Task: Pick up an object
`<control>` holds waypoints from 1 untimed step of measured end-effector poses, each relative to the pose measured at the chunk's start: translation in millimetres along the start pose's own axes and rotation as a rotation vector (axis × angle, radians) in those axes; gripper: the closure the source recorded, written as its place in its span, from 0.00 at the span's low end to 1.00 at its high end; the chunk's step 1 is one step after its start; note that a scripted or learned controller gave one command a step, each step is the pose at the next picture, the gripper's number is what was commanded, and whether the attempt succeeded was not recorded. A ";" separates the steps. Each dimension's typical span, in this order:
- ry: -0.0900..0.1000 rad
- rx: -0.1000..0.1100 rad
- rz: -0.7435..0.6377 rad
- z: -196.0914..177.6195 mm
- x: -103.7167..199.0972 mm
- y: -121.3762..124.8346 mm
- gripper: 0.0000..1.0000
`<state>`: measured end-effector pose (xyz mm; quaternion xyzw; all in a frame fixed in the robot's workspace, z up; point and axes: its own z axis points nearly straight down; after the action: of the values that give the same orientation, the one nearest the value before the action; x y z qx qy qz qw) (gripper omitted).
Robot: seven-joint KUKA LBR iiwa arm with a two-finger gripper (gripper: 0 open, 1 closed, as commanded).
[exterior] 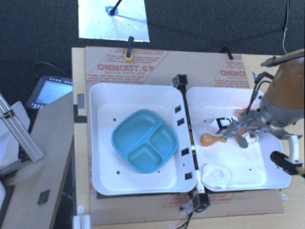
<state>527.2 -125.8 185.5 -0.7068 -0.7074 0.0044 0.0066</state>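
Note:
In the right bin (267,175) lies an orange spoon-shaped piece (210,139), its round end to the left. My gripper (237,132) hangs low over the bin's middle, right at the thin end of that piece. A small black-and-white object (222,123) sits just up-left of the gripper. A bit of red-orange (243,112) peeks out behind the wrist, mostly hidden. A clear, round plastic item (215,175) rests in the bin's near-left corner. I cannot make out anything held in the gripper.
The left bin (102,128) holds a blue divided plate (145,140) in its middle. A black divider strip (187,132) runs between the two bins. The arm (286,92) covers the right bin's far-right part.

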 end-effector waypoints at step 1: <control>-0.002 -0.011 -0.003 -5.3 0.3 2.5 0.00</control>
<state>529.8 -125.5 190.7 -0.7058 -0.7084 0.0012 0.0020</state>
